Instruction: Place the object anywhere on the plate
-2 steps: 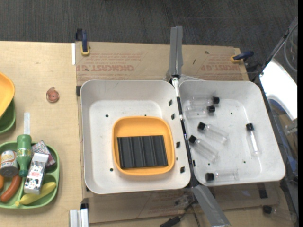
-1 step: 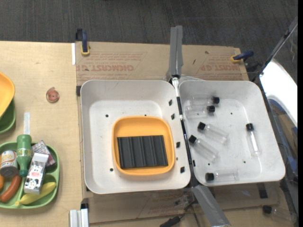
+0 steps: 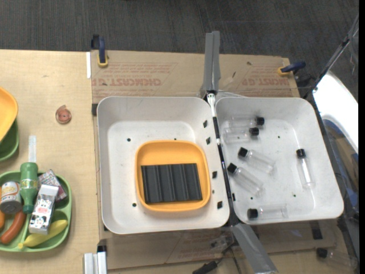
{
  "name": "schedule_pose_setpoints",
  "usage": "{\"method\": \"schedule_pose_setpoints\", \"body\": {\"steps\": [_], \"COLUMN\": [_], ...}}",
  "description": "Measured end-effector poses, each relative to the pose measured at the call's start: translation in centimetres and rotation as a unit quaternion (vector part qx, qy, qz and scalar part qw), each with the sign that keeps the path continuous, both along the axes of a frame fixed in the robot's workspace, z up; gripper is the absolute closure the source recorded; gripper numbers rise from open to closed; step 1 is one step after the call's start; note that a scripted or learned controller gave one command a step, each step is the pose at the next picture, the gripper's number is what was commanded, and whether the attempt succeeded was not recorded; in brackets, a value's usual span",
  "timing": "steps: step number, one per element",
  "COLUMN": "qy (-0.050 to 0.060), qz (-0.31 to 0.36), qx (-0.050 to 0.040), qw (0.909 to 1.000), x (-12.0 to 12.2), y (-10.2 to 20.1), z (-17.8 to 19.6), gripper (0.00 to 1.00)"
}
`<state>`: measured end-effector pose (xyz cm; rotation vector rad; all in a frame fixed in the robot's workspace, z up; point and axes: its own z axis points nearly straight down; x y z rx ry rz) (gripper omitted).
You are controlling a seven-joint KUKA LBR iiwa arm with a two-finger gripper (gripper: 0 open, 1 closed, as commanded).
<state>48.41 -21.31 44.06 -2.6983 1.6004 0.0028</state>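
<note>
Robotics lab: clamped cardboard (image 3: 194, 76), white bins (image 3: 114, 153), toy food (image 3: 34, 210).

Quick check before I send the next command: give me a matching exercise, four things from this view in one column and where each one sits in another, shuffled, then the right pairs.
Things:
1. orange plate
2. black ridged block
3. clear vials with black caps
4. green bottle

Places:
A. on the green tray at the bench's left edge
B. scattered in the right bin
C. on the floor of the left bin
D. lying on the plate

Pairs: 1-C, 2-D, 3-B, 4-A
</note>
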Motion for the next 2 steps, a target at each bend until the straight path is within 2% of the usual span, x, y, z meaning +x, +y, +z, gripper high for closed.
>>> {"method": "schedule_pose_setpoints", "body": {"steps": [1,2], "qy": [-0.001,-0.002], "qz": [0.209,0.279], "qx": [-0.0002,0.0003], "qw": [0.9778,0.9603], "x": [0.5,2.4], "y": [0.8,-0.4], "z": [0.0,0.0], "gripper": [0.0,0.0]}}
